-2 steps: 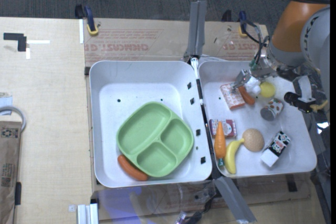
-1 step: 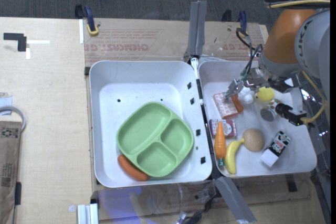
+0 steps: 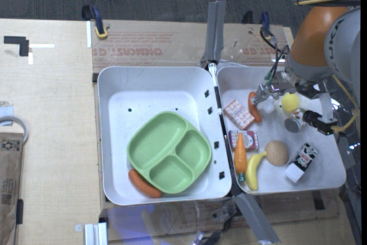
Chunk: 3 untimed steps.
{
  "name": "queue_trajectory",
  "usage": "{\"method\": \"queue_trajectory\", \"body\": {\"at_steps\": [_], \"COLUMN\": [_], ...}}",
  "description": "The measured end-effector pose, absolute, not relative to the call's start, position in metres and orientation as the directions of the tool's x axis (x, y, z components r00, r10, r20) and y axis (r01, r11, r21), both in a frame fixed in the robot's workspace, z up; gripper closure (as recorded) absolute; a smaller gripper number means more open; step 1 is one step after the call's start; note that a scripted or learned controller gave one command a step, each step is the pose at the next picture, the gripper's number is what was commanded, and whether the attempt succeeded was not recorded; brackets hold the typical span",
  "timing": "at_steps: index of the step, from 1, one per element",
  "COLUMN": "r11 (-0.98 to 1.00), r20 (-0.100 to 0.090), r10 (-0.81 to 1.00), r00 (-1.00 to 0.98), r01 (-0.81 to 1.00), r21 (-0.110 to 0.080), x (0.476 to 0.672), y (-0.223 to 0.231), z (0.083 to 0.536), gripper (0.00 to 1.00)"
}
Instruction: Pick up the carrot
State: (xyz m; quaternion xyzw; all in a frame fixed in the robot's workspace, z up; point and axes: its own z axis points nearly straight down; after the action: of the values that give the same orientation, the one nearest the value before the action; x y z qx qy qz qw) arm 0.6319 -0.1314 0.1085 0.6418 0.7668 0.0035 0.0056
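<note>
While the carrot (image 3: 239, 155) lies at the right bin's (image 3: 330, 181) lower left beside a banana (image 3: 253, 169), the claw (image 3: 265, 93) hovers upper middle; its opening cannot be told.

The 2 bins (image 3: 109, 123) look like smooth white plastic, the green plate (image 3: 169, 152) matt plastic, the carrot (image 3: 239, 156) glossy, the bench (image 3: 46, 112) pale wood.

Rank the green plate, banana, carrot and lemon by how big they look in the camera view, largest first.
1. green plate
2. banana and carrot: look alike in length, so no order between them
3. lemon, partly hidden by the arm
</note>
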Motion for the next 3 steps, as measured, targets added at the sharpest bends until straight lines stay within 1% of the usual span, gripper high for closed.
{"method": "queue_trajectory", "body": {"at_steps": [1,2,3], "r11": [0.152,-0.178,-0.444], "r20": [-0.006,-0.002,0.001], "r10": [0.988,0.984,0.896], "r00": [-0.152,0.178,0.444], "r01": [0.988,0.984,0.896], "r21": [0.014,-0.001,0.004], "x": [0.627,0.633,0.542], "y": [-0.13,-0.112,-0.143], "z": [0.103,0.187,0.095], "gripper": [1.0,1.0,1.0]}}
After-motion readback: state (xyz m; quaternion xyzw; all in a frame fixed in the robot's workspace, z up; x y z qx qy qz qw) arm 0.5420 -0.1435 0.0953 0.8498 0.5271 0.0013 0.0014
